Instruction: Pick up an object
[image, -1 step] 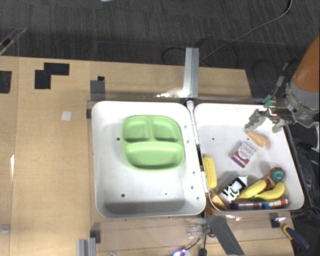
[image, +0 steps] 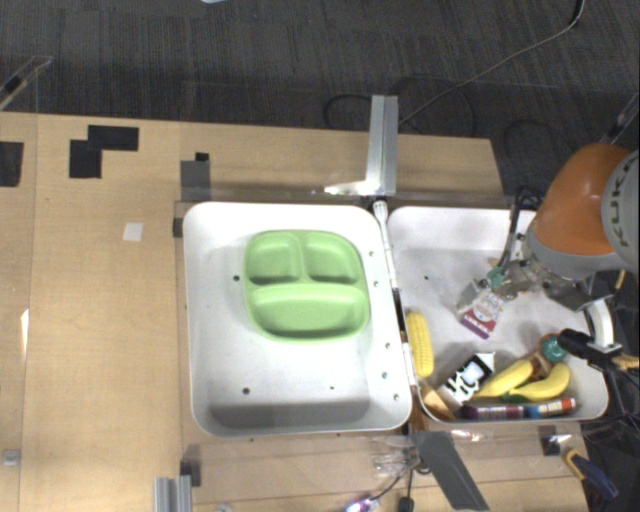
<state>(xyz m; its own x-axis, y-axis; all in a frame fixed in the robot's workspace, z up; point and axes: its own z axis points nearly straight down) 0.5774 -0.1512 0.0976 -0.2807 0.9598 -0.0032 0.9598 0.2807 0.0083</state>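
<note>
My gripper (image: 497, 283) hangs over the middle of the right bin (image: 440, 250), below the orange-banded wrist (image: 585, 205). Right under its tip, touching or nearly touching it, is a small clear packet with a pink-purple end (image: 479, 315); whether it lies on the bin floor or hangs from the tip I cannot tell. Along the bin's front side lie a corn cob (image: 420, 342), a black-and-white box (image: 468, 378), two yellow bananas (image: 522, 378), a dark red marker (image: 515, 408) and a small teal and orange item (image: 551, 349).
The left bin (image: 215, 330) holds a green divided plate (image: 305, 283) at its middle. A metal post (image: 383, 145) stands behind the seam between the bins. Cables run across the dark floor at the back right.
</note>
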